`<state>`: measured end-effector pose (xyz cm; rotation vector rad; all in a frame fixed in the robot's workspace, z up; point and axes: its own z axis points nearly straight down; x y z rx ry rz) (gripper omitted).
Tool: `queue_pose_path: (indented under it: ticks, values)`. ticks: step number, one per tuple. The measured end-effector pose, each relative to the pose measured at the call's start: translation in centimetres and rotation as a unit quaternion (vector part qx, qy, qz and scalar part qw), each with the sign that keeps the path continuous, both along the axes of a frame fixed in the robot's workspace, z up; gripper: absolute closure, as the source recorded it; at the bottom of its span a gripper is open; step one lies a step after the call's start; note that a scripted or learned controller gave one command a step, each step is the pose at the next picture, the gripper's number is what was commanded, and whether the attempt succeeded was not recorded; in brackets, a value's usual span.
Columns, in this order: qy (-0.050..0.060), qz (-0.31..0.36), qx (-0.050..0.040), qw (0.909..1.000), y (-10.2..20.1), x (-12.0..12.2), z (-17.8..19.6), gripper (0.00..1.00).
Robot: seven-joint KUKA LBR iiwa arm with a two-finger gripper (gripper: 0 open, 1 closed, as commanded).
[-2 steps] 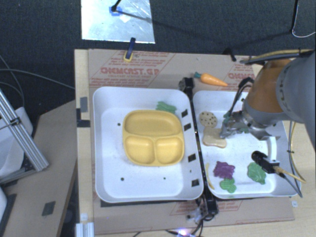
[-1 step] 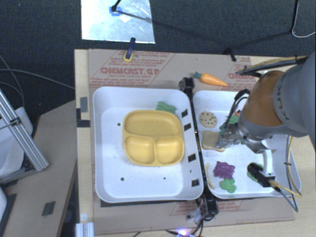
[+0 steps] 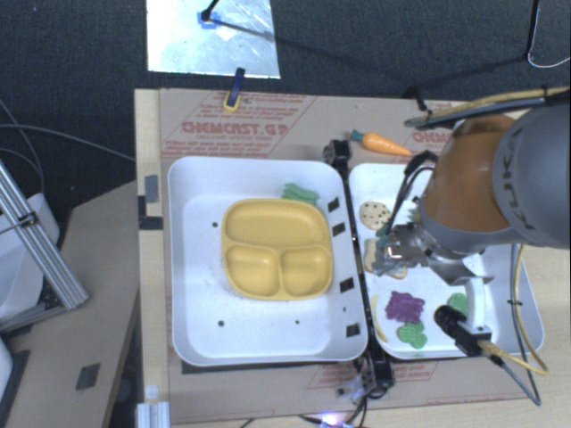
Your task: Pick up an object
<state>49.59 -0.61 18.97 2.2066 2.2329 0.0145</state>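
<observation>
In the camera view, the arm (image 3: 486, 181) reaches in from three o'clock and hangs over the right bin (image 3: 375, 175), its pincer (image 3: 390, 255) low near that bin's left wall; whether the pincer is released or clenched cannot be told from this angle, and nothing is seen held in it. The pickable things in that bin lie around it: a speckled cookie (image 3: 374, 212) just toward twelve o'clock of the pincer, a purple piece (image 3: 405, 306) and a green piece (image 3: 411, 333) toward six o'clock, and a thin yellow strip (image 3: 377, 321) by the left wall. An orange carrot (image 3: 385, 144) lies on the counter (image 3: 259, 123) outside the bin, at twelve o'clock. The left bin (image 3: 192, 266) holds a yellow divided tray (image 3: 275, 246) with a green item (image 3: 300, 193) at its twelve o'clock edge. Judging from this, the step is settling on a target; it would go best by centring over one lone item, probably the cookie or the purple piece, keeping clear of the bin wall, and descending straight before closing.
</observation>
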Motion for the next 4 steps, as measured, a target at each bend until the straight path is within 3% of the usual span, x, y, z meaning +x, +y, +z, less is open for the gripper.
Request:
queue_pose_path:
  ticks: [1, 2, 3, 4]
  values:
    - [0.003, -0.008, -0.0039, 1.0000, -6.6, -0.9, -0.5, 1.00]
    - [0.001, -0.002, -0.0027, 1.0000, -2.9, 6.4, -0.5, 1.00]
    - [0.003, -0.004, -0.0026, 1.0000, -3.1, 6.1, -0.5, 0.00]
    - [0.008, -0.009, -0.0031, 0.9999, -8.9, -1.4, -5.5, 0.00]
